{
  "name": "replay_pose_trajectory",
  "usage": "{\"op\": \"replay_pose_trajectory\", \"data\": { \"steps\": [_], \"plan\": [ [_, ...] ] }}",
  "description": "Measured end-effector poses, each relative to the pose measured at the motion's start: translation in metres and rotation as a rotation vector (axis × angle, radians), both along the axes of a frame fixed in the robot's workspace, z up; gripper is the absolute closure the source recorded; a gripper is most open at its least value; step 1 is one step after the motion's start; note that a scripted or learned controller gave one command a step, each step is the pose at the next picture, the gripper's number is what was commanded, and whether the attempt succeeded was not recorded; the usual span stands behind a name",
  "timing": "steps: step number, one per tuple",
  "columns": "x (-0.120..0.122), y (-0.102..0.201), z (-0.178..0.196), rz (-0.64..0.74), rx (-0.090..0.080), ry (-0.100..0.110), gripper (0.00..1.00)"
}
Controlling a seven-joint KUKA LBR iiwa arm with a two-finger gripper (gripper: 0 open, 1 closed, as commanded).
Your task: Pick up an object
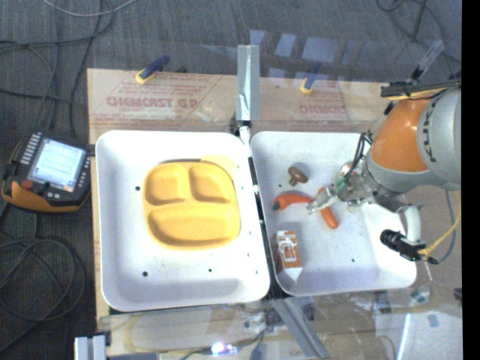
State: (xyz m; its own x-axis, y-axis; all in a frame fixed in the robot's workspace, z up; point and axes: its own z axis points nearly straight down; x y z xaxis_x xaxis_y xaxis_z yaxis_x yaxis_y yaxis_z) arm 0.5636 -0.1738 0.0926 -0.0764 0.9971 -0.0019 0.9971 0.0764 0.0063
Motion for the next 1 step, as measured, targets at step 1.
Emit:
{"op": "replay_pose_trajectory", "data": {
  "steps": [1],
  "plan": [
    [0.0001, -0.0008, 0.0090, -0.001, -0.001, -0.001, 1.00]
  ]
}}
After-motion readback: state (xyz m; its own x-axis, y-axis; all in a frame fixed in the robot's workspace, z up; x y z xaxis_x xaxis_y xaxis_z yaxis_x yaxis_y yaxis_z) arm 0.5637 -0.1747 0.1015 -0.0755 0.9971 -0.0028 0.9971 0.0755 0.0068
